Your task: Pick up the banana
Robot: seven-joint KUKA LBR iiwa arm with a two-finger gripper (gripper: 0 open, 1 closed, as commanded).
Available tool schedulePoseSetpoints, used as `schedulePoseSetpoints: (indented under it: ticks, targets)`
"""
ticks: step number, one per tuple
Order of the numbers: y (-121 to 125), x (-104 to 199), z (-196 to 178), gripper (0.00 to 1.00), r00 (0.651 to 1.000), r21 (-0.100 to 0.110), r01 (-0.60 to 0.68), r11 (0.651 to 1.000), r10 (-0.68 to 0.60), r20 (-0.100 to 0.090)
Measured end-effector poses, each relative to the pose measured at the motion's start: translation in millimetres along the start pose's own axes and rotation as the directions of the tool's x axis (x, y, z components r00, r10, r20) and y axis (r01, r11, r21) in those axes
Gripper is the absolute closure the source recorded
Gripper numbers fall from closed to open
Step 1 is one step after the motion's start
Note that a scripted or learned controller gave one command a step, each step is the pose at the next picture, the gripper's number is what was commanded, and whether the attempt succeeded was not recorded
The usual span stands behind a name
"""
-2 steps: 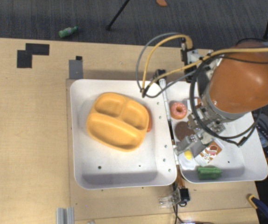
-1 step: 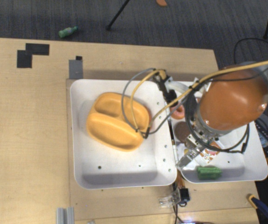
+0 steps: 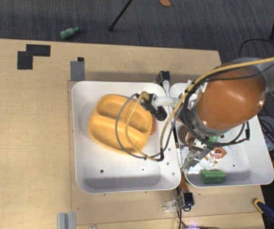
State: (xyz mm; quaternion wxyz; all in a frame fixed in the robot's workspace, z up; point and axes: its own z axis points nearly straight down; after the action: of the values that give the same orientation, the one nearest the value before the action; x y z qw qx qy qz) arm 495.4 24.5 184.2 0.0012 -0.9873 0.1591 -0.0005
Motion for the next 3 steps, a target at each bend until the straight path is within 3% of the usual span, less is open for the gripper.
schedulePoseSetpoints:
  ticks: [1, 2, 3]
  targets:
    - [-1, 1, -10, 1.00, 1.000, 0.002, -0.005, 1.000, 0.005, 0.000]
    - [-16, 2, -27, 1.00, 0.994, 0.000, 0.106, 0.994, -0.106, 0.000]
    - [-17, 3, -38, 1.00, 0.995, 0.002, 0.103, 0.995, -0.103, 0.000]
